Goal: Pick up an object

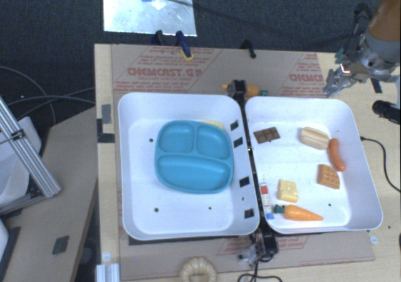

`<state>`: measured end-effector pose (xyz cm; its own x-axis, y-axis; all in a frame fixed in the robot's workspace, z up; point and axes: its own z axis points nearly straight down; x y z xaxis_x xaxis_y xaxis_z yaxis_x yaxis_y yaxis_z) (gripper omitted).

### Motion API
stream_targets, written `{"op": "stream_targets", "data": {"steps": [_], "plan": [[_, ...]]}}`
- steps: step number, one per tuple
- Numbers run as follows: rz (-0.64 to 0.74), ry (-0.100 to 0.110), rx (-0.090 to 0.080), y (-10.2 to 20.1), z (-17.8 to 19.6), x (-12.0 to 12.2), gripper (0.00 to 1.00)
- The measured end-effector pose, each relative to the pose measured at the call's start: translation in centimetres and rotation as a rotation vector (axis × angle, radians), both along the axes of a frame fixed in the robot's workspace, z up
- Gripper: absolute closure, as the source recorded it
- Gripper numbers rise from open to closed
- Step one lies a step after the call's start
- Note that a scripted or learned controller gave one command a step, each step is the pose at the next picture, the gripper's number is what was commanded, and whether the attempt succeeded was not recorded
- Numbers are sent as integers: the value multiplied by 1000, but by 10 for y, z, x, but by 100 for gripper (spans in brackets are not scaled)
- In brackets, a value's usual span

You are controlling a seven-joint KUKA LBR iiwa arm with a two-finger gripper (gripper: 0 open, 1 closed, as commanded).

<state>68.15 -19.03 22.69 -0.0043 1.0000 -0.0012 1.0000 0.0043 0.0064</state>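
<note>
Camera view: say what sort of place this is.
Probably a robot grasping test bench: two white bins side by side, toy food like a carrot and waffle, and the gripper above the board.

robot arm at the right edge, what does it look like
The grey robot arm has an orange-tan band above the wrist and a pale grey rounded wrist below it. Its small metal two-finger gripper carries dark fittings, with thin dark cables alongside.

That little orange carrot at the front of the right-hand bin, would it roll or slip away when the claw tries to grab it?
Probably somewhat. The carrot looks rounded and tapered, so a push would likely swing it in an arc rather than roll it straight. Its surface looks smooth, so it may slip from the fingers. It looks like a rigid toy, so it should keep its shape.
</note>
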Motion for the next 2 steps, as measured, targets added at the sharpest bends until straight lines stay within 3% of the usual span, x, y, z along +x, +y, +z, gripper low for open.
{"op": "stream_targets", "data": {"steps": [2], "plan": [[4, 7, 3, 79, -12, -62, 100]]}}
